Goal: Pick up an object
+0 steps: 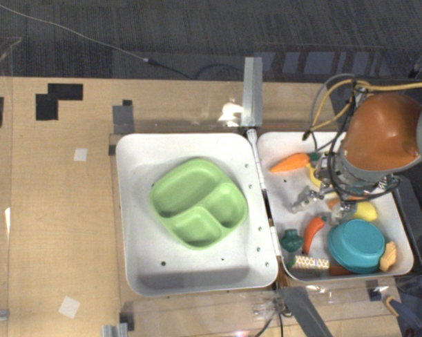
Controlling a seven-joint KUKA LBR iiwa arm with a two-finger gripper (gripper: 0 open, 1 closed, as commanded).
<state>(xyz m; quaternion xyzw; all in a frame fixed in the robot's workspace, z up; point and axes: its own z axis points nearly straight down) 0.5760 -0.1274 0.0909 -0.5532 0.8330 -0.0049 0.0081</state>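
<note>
The wooden bench (54, 225) spreads across nearly everything here, with two shallow white bins sitting side by side on it. The left bin (142, 270) carries a light green divided plate (198, 201), lying at a slant with three compartments facing up. The right bin (272, 152) is the crowded one. Over its upper right corner hangs the arm, its orange band (384, 132) bulging above the wrist, cables looping off behind it. Below that, the gripper (322, 195) points down and leftward into the middle of the right bin; its metal fingers (302, 199) stand spread apart with bare bin floor between them, gripping nothing.

Among the things on offer, a teal bowl (357, 245) sits near the front right corner, the biggest of the lot. An orange carrot (290, 163) lies near the back of that bin, just beside the gripper. A red-orange pepper (313, 233) lies just left of the bowl, a yellow piece (365, 211) just behind the bowl, and a small dark green piece (291, 239) near the left wall. A small speckled bar (311, 263) rests at the front edge.
</note>
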